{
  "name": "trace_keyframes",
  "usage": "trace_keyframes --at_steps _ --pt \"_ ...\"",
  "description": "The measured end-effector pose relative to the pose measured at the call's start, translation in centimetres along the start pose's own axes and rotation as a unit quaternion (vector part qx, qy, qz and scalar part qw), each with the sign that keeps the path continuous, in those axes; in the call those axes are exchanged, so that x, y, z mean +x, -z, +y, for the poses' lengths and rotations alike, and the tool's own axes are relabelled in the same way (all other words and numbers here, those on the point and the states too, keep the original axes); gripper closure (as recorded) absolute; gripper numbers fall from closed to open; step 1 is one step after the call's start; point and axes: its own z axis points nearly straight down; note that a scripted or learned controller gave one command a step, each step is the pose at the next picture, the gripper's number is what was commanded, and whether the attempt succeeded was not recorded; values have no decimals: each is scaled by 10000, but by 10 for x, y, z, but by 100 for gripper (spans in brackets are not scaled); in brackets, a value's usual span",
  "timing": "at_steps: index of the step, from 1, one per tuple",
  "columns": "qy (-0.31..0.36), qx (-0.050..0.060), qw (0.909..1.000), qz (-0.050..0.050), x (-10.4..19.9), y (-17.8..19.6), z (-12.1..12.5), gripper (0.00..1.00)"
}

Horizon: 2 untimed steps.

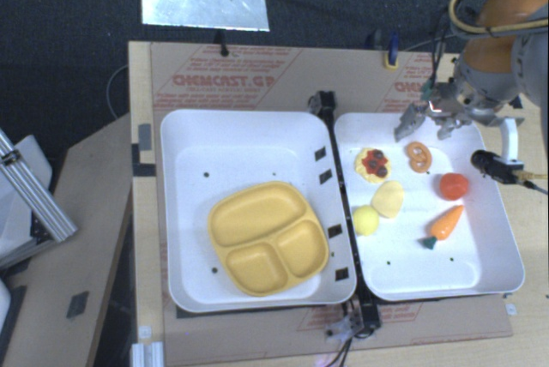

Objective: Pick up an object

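Your gripper (426,124) hangs over the far edge of the right bin (493,271), its two grey fingers (405,130) spread wide with nothing between them. Just below that gap lies the pretzel (419,156), a small orange-brown twisted ring flat on the bin floor, near the fingertips but apart from them. To its left you see a little pizza (373,165), round, yellow-rimmed, with red and dark toppings. Further toward you sit a pale potato-like piece (389,198) touching a yellow lemon (366,220), a red tomato (454,185), and an orange carrot (444,224) with a green tip. The left bin (184,185) holds a yellow divided tray (268,237).
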Motion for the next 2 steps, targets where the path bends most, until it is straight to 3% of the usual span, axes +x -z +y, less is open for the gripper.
trace_keyframes --at_steps 1,2 --pt "12 -66 10000 -10 0 9 3 0" --pt "25 -47 10000 -7 8 -51 2 0"
